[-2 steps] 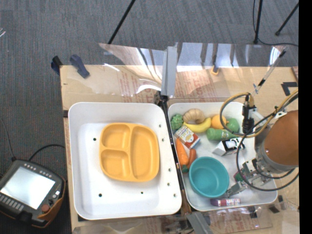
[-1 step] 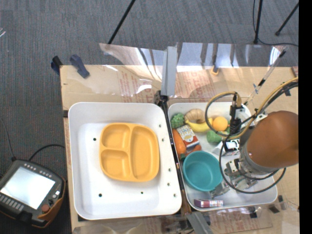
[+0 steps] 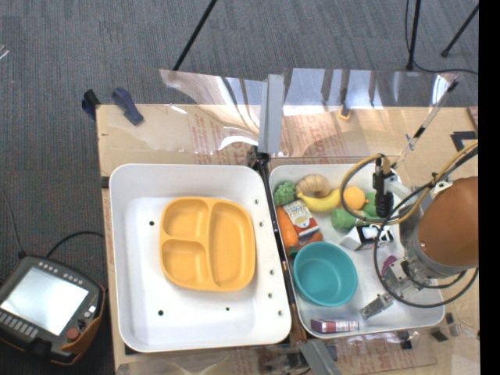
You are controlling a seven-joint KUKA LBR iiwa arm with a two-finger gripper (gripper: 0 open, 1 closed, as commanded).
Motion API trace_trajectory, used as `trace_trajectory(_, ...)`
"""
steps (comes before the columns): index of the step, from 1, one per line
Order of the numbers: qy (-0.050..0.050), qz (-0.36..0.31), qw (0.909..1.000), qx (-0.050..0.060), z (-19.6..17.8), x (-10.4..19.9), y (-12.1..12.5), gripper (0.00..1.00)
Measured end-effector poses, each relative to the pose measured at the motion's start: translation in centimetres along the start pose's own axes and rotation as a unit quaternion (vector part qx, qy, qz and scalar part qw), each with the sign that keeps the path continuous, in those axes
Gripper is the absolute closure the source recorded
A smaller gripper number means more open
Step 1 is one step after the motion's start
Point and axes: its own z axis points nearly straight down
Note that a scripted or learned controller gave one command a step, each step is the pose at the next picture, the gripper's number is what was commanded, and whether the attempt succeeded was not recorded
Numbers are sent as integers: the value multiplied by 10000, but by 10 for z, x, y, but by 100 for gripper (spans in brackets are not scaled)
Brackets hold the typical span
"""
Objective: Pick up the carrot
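Whether the jaws are wide or narrow cannot be told: from above, the gripper reads as one grey piece with nothing visibly held. It sits low in the right bin, at about 5 o'clock of that bin, and at 4 o'clock from the teal bowl, just beside the bowl's rim.

The carrot lies against the right bin's 9 o'clock wall, at 10 o'clock from the bowl and well apart from the gripper. A small box touches the carrot at its 2 o'clock side. At 12 o'clock from the carrot is a broccoli, and a banana lies at 1 o'clock from the box. A red-and-white tube lies at 6 o'clock from the bowl.

The left bin bears a yellow plate with three sections.
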Motion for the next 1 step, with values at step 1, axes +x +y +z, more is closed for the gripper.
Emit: trace_trajectory(1,-10,708,9975,-3,-2,9,3,0)
